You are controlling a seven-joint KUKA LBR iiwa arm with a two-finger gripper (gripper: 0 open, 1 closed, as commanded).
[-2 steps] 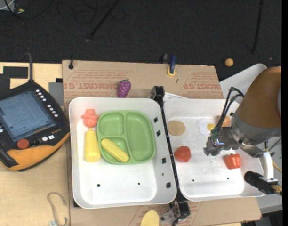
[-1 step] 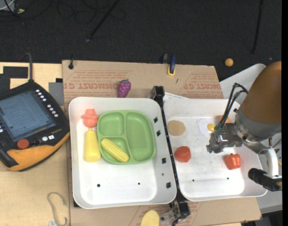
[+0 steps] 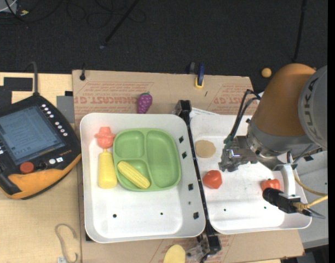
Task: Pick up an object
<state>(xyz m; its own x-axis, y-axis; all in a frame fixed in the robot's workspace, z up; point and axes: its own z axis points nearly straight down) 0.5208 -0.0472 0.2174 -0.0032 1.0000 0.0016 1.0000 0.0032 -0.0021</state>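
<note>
My gripper (image 3: 229,162) hangs over the middle of the right bin (image 3: 241,218), pointing down. A red tomato (image 3: 212,179) lies just below and left of it, apart from it. A tan round cookie (image 3: 205,148) lies up and left of the gripper. A small red-orange piece (image 3: 270,184) lies at the bin's right side, partly behind a black cable end. In the left bin (image 3: 134,221) a green divided plate (image 3: 147,159) holds a yellow corn cob (image 3: 134,175). A yellow bottle with a pink top (image 3: 106,160) lies left of the plate.
A purple grape bunch (image 3: 144,102) lies on the cardboard behind the bins. A yellow object (image 3: 174,253) rests at the front edge. A teach pendant (image 3: 28,141) sits at the left. A black divider (image 3: 193,171) runs between the bins.
</note>
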